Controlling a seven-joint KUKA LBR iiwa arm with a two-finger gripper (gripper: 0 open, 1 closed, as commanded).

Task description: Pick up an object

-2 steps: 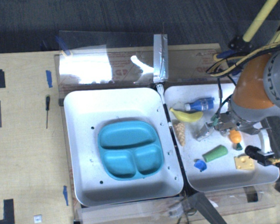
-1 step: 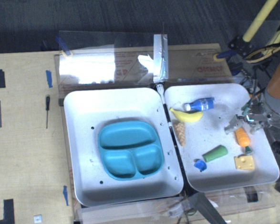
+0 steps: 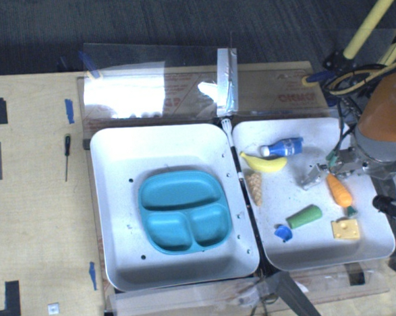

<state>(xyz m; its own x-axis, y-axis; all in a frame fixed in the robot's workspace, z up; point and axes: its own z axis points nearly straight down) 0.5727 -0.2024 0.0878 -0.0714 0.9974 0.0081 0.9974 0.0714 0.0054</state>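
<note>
In the right bin (image 3: 376,246) lie a yellow banana (image 3: 264,163), a blue and white bottle (image 3: 282,147), a tan ridged piece (image 3: 255,187), a green cylinder (image 3: 304,216), a small blue piece (image 3: 283,233), a yellow cheese block (image 3: 346,229) and an orange carrot (image 3: 339,190). My gripper (image 3: 313,176) reaches in from the right and sits low over the bin's middle, just left of the carrot's upper end and right of the banana. Nothing is visibly held in it.
The left bin (image 3: 112,193) holds a blue divided tray (image 3: 183,209). A clear plastic sheet (image 3: 153,93) and a metal post (image 3: 226,77) stand behind the bins. Cables (image 3: 354,75) hang at the upper right beside the arm's orange band (image 3: 387,110).
</note>
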